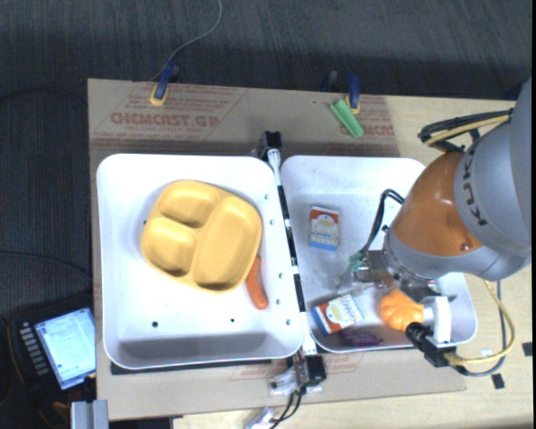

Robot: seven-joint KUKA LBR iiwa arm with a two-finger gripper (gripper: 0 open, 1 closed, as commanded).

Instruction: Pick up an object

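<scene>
— Progress first: how far along is the pick?

— Early, I judge. The tool (pixel 386 280) sits low inside the right bin (pixel 402 170), under the orange-banded wrist, and the arm's bulk hides its tips, so I cannot tell its state. Nothing is visibly lifted.

— What lies closest to it?

— An orange round object (pixel 398 309), touching or just beside the tool on the side toward the bin's near wall. Beside that, toward the divider between the bins, lies a small white-and-red carton (pixel 340 312), with a dark purple item (pixel 362 337) just below it against the near wall. A second small carton (pixel 324 227) rests farther back in the right bin, well apart from the tool.

— So what is left?

— Closing on one object and raising it clear, as far as I can judge.

— Room to move?

— Tight near the tool: the near wall and corner crowd that cluster. The back half of the right bin is open around the second carton. The left bin (pixel 116 239) holds a yellow sectioned tray (pixel 201 232) and an orange carrot-like piece (pixel 255 289), far beyond the divider.
</scene>
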